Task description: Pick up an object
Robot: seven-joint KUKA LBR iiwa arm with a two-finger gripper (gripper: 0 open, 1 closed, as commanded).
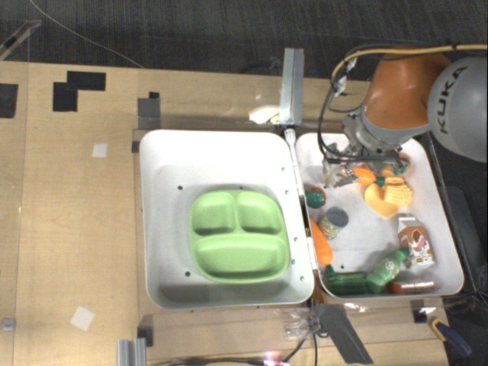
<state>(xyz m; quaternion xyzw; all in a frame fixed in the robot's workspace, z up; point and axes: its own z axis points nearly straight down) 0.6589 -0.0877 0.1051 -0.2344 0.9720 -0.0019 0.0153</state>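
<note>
Worktop: I see a pale wooden worktop (69, 227) with black square marks near its far left corner; dark carpeted floor (168, 14) lies beyond its far edge.
Left bin: the white left bin (164, 204) holds a green sectioned tray (239, 233), set toward the bin's right wall.
Right bin: the white right bin (442, 227) holds the loose objects.
Near edge of right bin: a green bottle (366, 279) lies along it, with a small carton (415, 244) toward the near right corner.
Left wall of right bin: an orange carrot (321, 244) lies against it, a small grey round piece (333, 221) just beside it.
Task object: I read a yellow corn-like toy (389, 196) in the far half of the right bin, with small orange pieces (364, 175) touching its far side.
Arm: the grey arm with its orange band (400, 90) reaches over the right bin's far edge.
End effector: the end effector (358, 162) sits above the orange pieces; I cannot tell how its grasping parts stand.
</note>
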